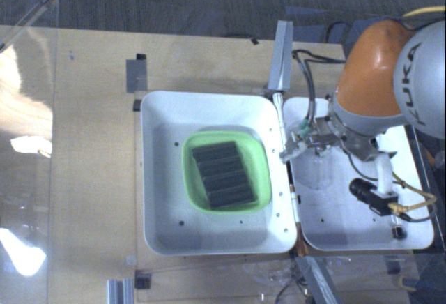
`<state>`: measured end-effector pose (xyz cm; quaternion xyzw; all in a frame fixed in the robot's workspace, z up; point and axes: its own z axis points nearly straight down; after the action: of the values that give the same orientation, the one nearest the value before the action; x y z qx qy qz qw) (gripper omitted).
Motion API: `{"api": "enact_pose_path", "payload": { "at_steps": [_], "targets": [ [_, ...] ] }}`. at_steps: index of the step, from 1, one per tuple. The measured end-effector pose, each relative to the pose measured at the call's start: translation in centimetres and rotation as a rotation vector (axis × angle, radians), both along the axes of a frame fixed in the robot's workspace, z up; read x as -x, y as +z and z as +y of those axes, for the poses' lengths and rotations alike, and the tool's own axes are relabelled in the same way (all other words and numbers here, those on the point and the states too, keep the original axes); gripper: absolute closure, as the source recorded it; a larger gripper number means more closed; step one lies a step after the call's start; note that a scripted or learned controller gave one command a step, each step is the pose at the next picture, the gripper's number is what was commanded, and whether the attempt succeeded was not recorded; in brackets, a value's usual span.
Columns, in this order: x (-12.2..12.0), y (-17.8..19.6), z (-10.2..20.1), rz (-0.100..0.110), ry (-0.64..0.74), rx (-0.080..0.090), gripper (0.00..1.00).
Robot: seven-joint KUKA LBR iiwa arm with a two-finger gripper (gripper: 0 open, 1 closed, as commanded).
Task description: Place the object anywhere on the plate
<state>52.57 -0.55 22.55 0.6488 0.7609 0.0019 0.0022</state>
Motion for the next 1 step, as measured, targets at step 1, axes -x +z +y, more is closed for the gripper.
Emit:
{"api": "enact_pose_path", "payload": {
  "at_steps": [1],
  "targets": [
    [0.33,0.38,1.94,-0.001,-0.028,-0.001,0.00]
  ]
}}
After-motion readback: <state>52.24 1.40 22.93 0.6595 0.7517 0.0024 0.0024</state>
